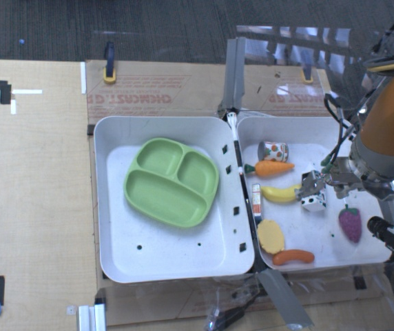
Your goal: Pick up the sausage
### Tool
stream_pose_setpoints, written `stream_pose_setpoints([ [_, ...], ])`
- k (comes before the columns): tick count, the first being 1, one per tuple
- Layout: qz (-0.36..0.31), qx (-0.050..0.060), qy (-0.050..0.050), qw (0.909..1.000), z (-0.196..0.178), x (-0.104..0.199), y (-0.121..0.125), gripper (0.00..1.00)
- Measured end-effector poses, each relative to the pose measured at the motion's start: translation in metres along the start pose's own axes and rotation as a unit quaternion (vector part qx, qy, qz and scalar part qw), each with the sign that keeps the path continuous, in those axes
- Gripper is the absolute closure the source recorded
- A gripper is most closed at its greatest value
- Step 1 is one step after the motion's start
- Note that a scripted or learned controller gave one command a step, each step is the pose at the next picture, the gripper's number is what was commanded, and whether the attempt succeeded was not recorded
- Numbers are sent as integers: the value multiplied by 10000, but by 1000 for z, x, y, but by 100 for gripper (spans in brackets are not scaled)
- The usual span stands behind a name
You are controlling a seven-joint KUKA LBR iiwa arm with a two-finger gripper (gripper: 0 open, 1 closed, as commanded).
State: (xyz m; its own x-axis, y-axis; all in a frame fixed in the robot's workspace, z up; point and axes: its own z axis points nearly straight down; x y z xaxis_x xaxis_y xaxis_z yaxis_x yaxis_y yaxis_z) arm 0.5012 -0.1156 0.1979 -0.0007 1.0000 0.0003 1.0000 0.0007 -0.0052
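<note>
Camera view, nearest me: I see the sausage [294, 257] at the right bin's [335, 259] front edge beside a yellow slice [271, 236]. Farther back, my tool [313, 193] hovers by the banana [281, 194]; I cannot tell its opening.

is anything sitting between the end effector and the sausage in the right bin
Nothing lies squarely on the line. The end effector hovers beside the banana; the sausage lies lower down, near the bin's front wall. The yellow round piece sits just left of that path, touching the sausage's end.
</note>
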Motion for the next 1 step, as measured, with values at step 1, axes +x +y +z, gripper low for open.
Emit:
stream_pose_setpoints([
  [1, -441, -2, 2, 9990, 66, -8, -5, 0],
])
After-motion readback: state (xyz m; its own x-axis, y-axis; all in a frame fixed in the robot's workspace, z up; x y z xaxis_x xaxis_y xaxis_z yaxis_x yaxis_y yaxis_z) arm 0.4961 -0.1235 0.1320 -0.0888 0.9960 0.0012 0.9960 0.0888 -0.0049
